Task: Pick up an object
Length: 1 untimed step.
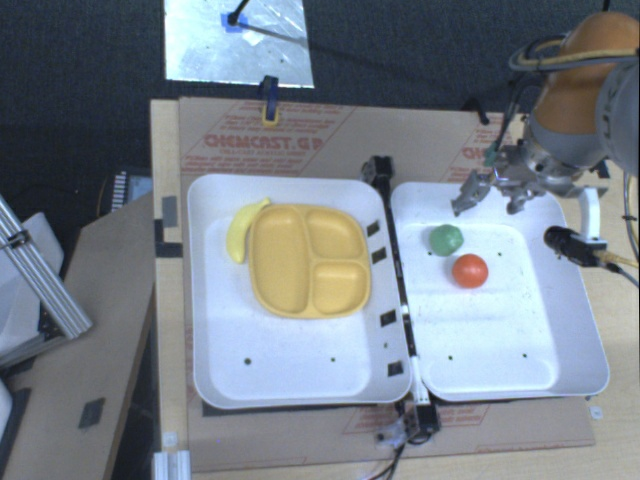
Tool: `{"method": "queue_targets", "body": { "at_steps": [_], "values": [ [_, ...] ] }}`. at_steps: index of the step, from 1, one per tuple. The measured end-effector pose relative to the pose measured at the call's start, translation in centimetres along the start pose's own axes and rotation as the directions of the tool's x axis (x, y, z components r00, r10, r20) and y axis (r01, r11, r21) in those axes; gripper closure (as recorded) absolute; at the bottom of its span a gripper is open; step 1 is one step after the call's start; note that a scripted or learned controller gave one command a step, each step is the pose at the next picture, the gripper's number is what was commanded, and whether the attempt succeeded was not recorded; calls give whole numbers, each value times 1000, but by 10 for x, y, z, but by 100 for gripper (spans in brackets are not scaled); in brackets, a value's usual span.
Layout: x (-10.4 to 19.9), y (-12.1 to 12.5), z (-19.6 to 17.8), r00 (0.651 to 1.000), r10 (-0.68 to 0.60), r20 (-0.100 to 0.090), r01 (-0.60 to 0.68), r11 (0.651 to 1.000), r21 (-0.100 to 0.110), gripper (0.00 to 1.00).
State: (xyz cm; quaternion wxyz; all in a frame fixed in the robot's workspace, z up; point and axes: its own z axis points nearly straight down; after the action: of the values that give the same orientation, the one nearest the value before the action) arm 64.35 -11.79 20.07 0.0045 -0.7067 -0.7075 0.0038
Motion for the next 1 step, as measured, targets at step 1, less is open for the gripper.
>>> {"method": "queue_targets", "body": {
  "at_steps": [1],
  "values": [
    [0, 3, -8, 1000, -2, 2, 2, 1000, -13, 0]
  ]
}}
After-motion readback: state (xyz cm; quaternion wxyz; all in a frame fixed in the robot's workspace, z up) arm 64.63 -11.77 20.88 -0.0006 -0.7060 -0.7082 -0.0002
